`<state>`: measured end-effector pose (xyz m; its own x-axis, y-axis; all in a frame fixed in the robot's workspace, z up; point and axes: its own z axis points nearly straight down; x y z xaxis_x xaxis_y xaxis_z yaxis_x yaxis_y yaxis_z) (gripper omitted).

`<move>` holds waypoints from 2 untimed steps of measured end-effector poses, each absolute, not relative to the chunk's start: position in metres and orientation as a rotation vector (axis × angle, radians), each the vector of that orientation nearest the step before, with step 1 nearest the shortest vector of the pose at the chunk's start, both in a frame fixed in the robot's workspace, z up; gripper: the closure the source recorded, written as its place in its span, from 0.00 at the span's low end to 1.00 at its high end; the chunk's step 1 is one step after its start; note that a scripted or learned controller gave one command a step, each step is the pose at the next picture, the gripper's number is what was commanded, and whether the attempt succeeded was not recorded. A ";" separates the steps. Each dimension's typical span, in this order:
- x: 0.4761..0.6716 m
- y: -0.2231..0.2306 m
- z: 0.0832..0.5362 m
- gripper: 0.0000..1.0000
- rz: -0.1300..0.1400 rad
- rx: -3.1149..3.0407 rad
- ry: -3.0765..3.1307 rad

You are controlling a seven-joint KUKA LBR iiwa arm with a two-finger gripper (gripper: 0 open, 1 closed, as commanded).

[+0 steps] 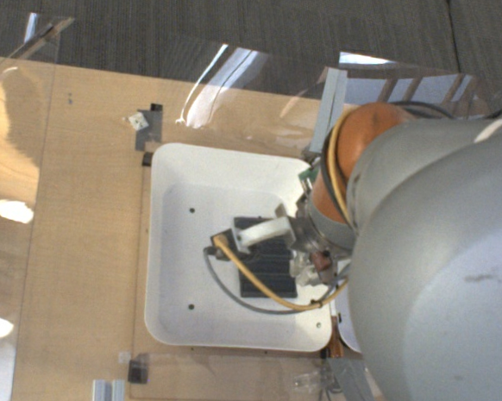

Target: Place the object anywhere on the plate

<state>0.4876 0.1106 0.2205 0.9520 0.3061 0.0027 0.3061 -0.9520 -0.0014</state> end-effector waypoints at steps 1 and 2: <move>0.569 0.181 0.175 1.00 0.001 -2.995 -0.947; 0.601 0.233 0.196 1.00 -0.004 -2.884 -1.245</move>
